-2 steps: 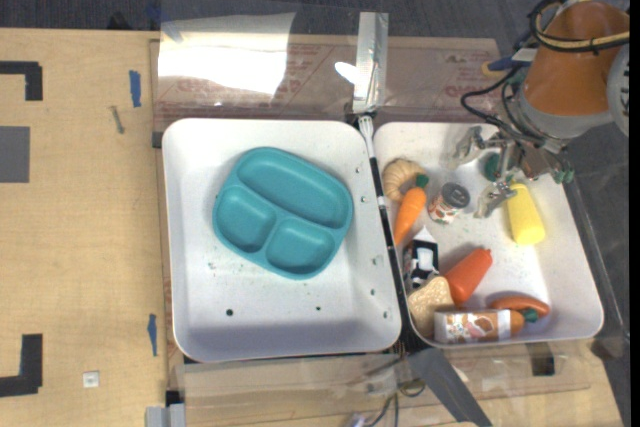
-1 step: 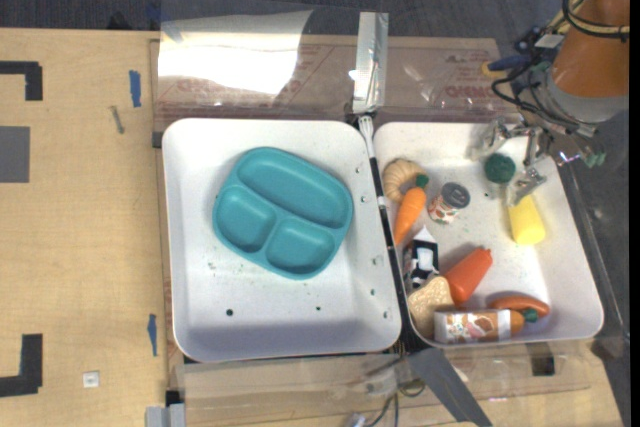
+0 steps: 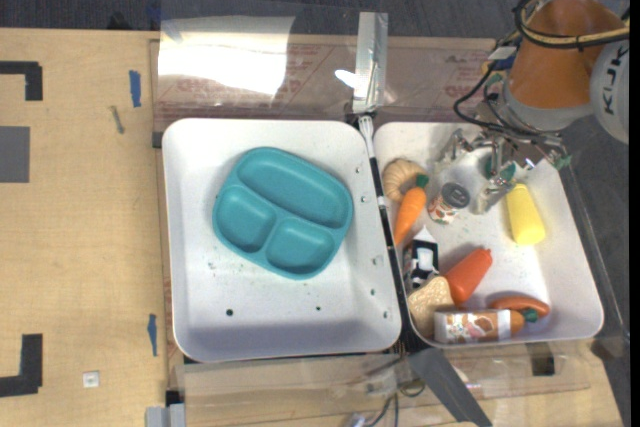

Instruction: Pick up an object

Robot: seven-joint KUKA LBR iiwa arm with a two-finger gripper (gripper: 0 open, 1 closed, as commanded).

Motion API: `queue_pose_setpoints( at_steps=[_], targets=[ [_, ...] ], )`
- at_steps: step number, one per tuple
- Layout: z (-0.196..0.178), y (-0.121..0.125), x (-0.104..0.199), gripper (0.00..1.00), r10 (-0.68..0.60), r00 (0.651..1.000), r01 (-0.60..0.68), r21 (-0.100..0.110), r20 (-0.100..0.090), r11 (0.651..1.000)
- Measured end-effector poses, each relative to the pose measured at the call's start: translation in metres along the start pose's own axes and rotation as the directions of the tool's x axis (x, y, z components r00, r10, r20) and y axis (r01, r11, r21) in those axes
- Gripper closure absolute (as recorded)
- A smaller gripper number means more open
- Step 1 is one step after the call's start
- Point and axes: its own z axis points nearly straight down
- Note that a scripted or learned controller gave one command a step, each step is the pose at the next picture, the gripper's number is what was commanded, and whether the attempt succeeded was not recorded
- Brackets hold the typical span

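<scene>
My gripper (image 3: 482,173) hangs low over the back of the right bin (image 3: 578,267), under the orange wrist band. Just below and left of it lies a small grey-lidded jar (image 3: 452,197). To the gripper's right a yellow banana-like piece (image 3: 525,216) lies close by. A carrot (image 3: 408,213) and a tan bagel (image 3: 399,174) lie near the bin's left wall. Nearer the front are a red-orange pepper (image 3: 468,273), a bread slice (image 3: 429,295), a labelled bottle (image 3: 478,325) and an orange and green item (image 3: 521,305).
The left bin (image 3: 200,295) holds a teal divided plate (image 3: 285,212). A small black and white item (image 3: 423,258) lies by the divider between the bins. Cables trail from the wrist at the back right. A clear panel stands behind the bins.
</scene>
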Motion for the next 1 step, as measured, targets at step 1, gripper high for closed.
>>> queue_pose_setpoints(
  at_steps=[1],
  targets=[
    [-0.0113,-0.0431,0.0264,0.00,0.050,0.999,-0.050,-0.007,0.007,0.999]
  ],
)
